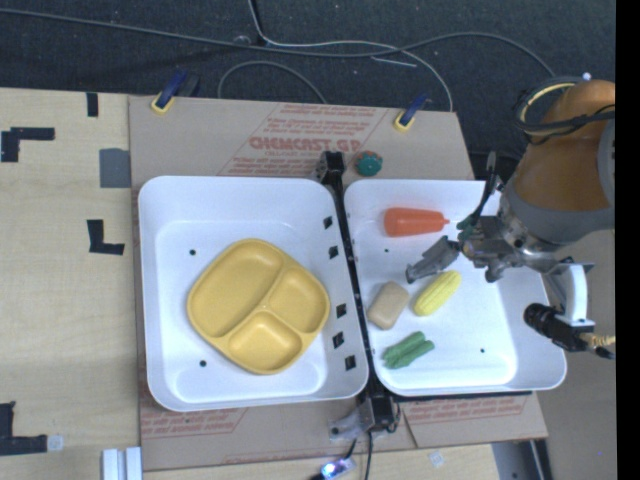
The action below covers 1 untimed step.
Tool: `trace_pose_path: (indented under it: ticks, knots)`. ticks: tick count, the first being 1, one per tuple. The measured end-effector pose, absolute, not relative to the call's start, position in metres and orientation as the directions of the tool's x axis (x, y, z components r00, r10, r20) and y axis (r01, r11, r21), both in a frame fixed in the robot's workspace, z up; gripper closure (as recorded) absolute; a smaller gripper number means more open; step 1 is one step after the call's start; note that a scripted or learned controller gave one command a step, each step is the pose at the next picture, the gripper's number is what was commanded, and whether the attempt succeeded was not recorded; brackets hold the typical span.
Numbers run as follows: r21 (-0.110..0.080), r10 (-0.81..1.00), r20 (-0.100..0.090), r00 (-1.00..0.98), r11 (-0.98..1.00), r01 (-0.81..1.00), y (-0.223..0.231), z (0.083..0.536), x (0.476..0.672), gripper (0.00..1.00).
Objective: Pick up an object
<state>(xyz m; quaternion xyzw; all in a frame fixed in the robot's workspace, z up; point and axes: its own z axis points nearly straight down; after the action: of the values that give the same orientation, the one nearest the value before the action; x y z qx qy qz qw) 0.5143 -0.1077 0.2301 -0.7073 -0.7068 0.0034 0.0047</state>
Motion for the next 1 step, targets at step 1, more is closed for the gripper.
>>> trace_pose_path:
  ticks: [1]
  knots:
    - [-0.002, 1.000, 0.001, -0.001, 0.001, 1.000, -0.1077, 0.2344, 0.5164, 0.00]
